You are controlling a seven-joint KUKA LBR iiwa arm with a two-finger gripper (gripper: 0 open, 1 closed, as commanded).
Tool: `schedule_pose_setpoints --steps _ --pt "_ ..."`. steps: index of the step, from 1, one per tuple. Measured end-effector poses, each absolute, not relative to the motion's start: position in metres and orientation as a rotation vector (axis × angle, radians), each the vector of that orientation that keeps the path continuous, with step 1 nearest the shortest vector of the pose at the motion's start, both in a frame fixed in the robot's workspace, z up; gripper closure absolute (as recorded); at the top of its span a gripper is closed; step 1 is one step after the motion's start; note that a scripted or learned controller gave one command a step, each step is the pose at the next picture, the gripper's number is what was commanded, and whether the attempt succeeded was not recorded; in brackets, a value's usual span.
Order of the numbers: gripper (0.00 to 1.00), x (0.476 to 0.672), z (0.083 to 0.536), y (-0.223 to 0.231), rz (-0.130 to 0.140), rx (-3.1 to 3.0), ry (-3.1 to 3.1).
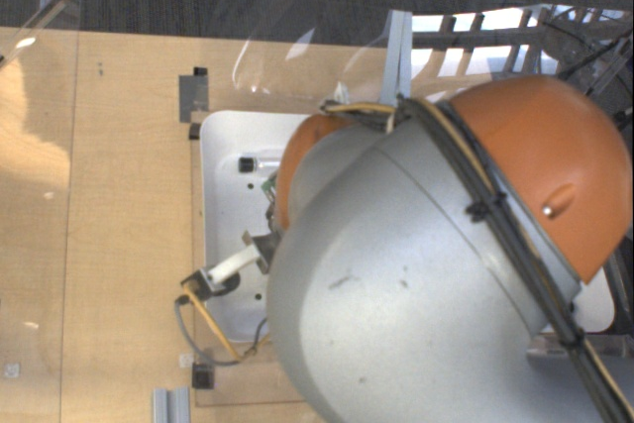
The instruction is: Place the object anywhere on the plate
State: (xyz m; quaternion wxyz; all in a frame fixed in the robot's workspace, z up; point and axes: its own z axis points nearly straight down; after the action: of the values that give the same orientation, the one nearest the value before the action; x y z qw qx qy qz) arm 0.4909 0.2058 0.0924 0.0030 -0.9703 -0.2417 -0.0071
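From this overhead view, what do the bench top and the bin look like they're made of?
The bench top looks like light wood or a wood-look laminate: pale tan with faint grain and a soft sheen. The bin looks like white moulded plastic, smooth with rounded corners, though painted metal can't be ruled out.

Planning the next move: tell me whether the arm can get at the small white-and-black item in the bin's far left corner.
Probably yes. The item lies uncovered on the floor of the bin, and the arm hangs over that same bin. Its bulk hides much there, so this is a guess.
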Motion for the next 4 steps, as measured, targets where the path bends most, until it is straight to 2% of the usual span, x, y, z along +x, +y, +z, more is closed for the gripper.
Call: schedule_pose_setpoints --steps 1,2,3,4 --pt "1.00 0.487 0.138 0.221 -0.003 -2.832 -1.359" --pt "1.00 0.490 0.093 0.214 -0.020 -2.774 -1.466" --pt "1.00 0.487 0.171 0.171 -0.005 -2.676 -1.646" --pt "1.00 0.492 0.157 0.235 -0.001 -2.985 -0.976"
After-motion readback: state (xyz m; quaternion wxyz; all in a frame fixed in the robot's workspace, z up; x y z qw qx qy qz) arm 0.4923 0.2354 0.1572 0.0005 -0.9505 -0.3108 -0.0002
